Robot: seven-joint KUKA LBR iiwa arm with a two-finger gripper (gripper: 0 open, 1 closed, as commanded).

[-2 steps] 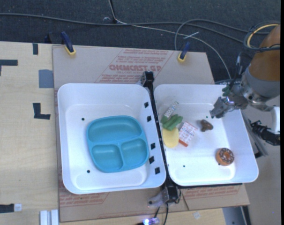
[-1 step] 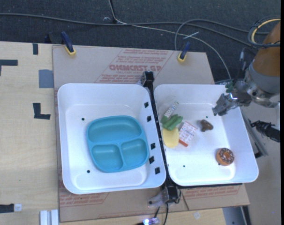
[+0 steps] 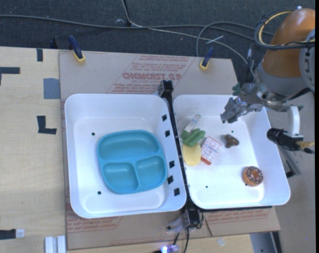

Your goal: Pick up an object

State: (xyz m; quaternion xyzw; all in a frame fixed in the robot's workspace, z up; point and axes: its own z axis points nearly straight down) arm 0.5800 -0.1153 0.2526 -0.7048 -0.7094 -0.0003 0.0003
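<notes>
My gripper [image 3: 229,115] hangs over the back of the right bin [image 3: 270,194], above and slightly behind a small brown lump [image 3: 231,140]. I see nothing between its fingers. Left of the lump lie a red and white packet [image 3: 210,151], a yellow piece [image 3: 191,155], a green leafy toy [image 3: 192,137] and a small white wrapper [image 3: 192,124]. A chocolate doughnut [image 3: 252,176] sits near the bin's front right.
The left bin [image 3: 78,120] holds a blue divided plate [image 3: 132,160]. A black divider with clips [image 3: 172,141] runs between the bins. Cables cross the dark floor behind the bench.
</notes>
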